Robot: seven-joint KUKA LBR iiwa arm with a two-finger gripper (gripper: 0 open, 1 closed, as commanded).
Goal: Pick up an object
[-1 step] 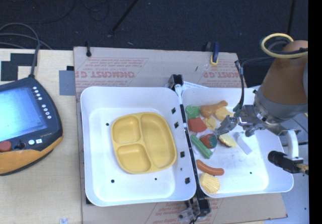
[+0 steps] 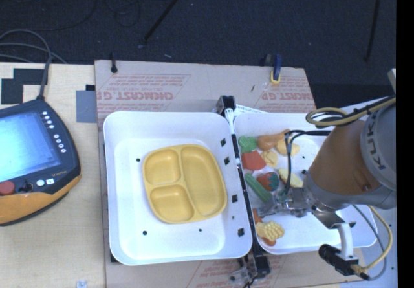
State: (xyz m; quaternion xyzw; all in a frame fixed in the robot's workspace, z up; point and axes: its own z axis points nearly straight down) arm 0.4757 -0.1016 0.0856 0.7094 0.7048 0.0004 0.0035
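The arm (image 2: 352, 160) comes in from the right, grey with its orange band, and bends down over the right-hand white bin (image 2: 304, 232). Its pincer (image 2: 283, 201) sits low among the toy food there; the metal parts are a dark tangle from this angle, and I cannot tell how far open it is or whether anything is caught in it.

Nearest to me, just below and to the left of the pincer, a yellow corn cob (image 2: 270, 232) lies on the bin floor, with a small red piece touching its upper left edge. Right beside the pincer on its left are a green piece (image 2: 267, 182) and a long dark green vegetable (image 2: 253, 186). A little farther up sits a red block (image 2: 253, 160), with a pale yellow piece (image 2: 270, 158) next to it, and beyond those a green leafy item (image 2: 248, 144) and an orange one (image 2: 270, 140) near the bin's far edge. Another yellow piece (image 2: 291, 179) lies just above and to the right of the pincer, close against the arm.

Well to the pincer's left, across the divider, the left bin (image 2: 129, 241) holds a yellow three-compartment tray (image 2: 184, 183). Farther left, off the cardboard, rests a teach pendant (image 2: 32, 157) with a lit screen. Beyond the bins, cables trail over a dark floor (image 2: 207, 8)
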